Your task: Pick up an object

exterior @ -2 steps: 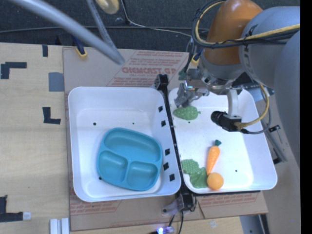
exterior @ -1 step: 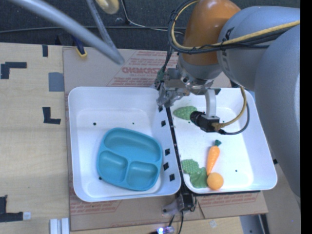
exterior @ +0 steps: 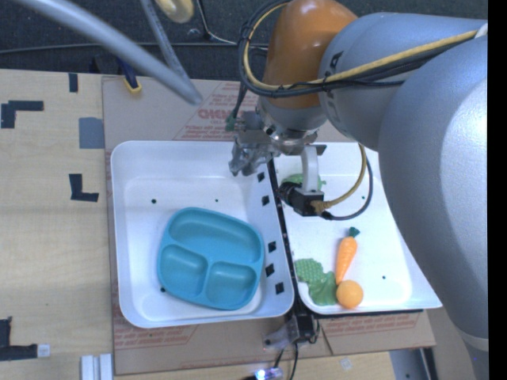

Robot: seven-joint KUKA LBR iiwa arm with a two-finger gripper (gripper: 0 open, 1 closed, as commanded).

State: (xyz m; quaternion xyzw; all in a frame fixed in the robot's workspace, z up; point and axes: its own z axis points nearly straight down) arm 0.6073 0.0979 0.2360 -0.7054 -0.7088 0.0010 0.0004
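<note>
I count two shallow white bins side by side on my desk, a left bin (exterior: 135, 212) and a right bin (exterior: 388, 244). In the left one lies one blue divided plate (exterior: 210, 257), with three compartments. At the lower right of the frame, the right bin holds one toy carrot (exterior: 345, 256), one small orange ball (exterior: 349, 294) and one green leafy piece (exterior: 315, 279).

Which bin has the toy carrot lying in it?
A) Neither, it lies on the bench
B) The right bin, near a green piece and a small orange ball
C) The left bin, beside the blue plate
B: the carrot lies in the right bin, next to the green piece and the orange ball, while the blue divided plate sits alone in the left bin.
</note>
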